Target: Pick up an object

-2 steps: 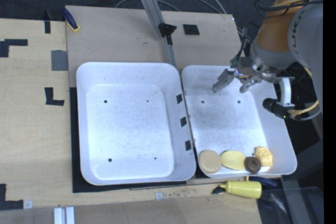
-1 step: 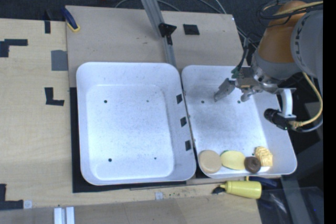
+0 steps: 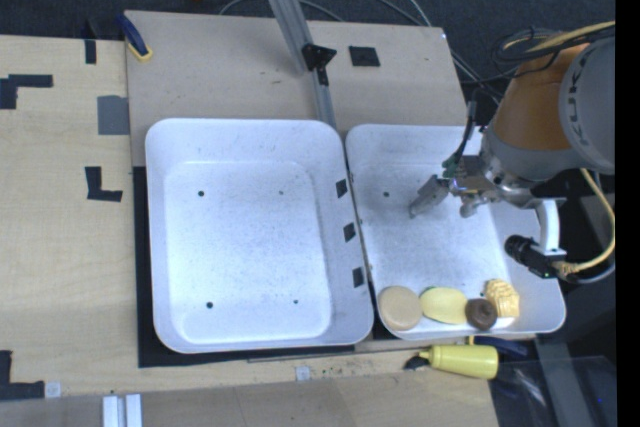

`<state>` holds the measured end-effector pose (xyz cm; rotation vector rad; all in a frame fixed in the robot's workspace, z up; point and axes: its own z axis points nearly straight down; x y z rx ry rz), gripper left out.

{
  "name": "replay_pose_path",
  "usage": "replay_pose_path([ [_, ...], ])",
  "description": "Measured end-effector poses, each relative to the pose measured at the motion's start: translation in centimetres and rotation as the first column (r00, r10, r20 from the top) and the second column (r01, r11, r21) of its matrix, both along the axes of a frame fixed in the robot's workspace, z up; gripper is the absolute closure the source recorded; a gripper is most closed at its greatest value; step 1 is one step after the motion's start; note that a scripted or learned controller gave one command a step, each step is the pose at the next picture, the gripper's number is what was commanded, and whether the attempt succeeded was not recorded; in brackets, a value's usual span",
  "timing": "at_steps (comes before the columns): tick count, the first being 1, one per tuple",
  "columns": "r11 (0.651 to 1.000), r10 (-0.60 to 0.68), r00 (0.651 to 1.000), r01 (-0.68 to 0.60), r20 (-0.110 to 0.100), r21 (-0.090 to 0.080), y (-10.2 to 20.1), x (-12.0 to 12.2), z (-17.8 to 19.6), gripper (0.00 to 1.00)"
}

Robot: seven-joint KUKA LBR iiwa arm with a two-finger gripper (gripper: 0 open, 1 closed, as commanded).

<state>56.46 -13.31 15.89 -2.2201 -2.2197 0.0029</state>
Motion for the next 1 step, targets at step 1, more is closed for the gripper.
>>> replay_pose_path([
  [1,1.0,0.001,1.0,-0.001,0.002,0.0,0.86,0.51,0.05,0.0],
])
